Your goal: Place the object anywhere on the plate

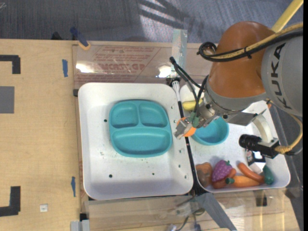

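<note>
Left of the fingers, a teal divided plate (140,127) was seen lying flat in the left white bin (96,172), nothing resting on it. At the divider between the bins, the gripper (185,128) was positioned with its fingers clamped on a small orange object (187,127). Just right of the fingers sat a blue bowl (212,134). Further right and nearer the camera, toy grapes (221,169) and a carrot (249,172) were grouped.

A pale wooden bench (38,143) with blue tape marks (65,67) stands on grey carpet (96,8).
</note>
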